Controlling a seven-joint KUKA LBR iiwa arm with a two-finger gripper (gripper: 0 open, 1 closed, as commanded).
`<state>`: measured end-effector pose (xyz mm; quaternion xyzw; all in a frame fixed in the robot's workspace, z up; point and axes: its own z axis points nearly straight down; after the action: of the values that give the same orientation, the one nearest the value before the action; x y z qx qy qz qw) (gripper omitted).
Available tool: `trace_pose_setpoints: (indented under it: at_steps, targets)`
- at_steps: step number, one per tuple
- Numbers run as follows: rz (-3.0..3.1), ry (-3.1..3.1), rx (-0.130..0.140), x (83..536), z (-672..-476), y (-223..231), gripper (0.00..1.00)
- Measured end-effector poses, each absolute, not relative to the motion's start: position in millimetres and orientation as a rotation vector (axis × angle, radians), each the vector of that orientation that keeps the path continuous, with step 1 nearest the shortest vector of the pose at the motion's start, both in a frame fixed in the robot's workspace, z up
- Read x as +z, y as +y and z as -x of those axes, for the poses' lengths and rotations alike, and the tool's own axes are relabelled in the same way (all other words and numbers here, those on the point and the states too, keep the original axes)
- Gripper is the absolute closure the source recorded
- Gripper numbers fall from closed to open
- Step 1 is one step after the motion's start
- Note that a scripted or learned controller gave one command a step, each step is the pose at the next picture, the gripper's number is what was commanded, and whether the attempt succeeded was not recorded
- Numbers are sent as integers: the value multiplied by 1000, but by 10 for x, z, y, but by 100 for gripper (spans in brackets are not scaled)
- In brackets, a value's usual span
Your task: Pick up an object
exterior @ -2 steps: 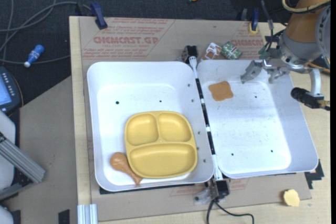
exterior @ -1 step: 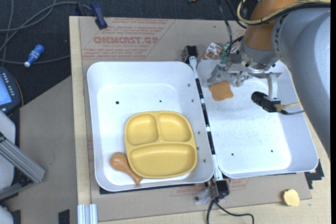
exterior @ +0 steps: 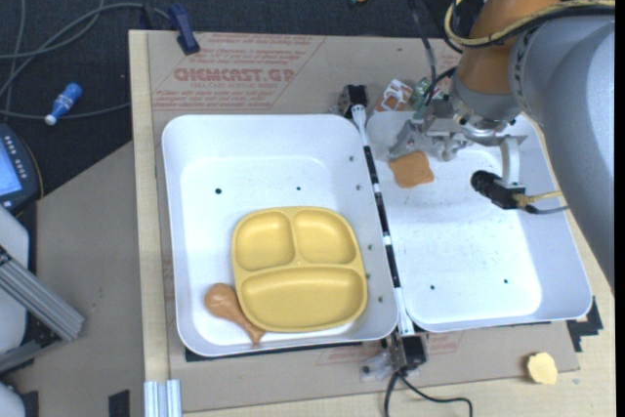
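A flat orange-brown piece like a slice of toast [exterior: 411, 170] lies in the right bin [exterior: 469, 278], near its back left corner. My gripper [exterior: 426, 143] hangs directly above and just behind it, very close to its top edge. I cannot tell whether the two touch. In the left bin [exterior: 195, 161] sits a yellow divided plate [exterior: 297, 267], and a tan toy drumstick [exterior: 230, 306] lies against the plate's left front edge.
The divider between the bins [exterior: 379, 210] runs just left of the toast piece. A small yellow chunk [exterior: 540, 367] lies on the bench at the front right. Behind the bins are a blue clamp [exterior: 182, 28] and a small crumpled wrapper [exterior: 395, 95].
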<state>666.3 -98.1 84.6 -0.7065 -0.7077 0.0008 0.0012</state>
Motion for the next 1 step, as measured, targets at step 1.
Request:
trace_pose_setpoints:
  at_steps: [1]
  targets:
    - [2219,-2222,2,850,-6665,-912,0]
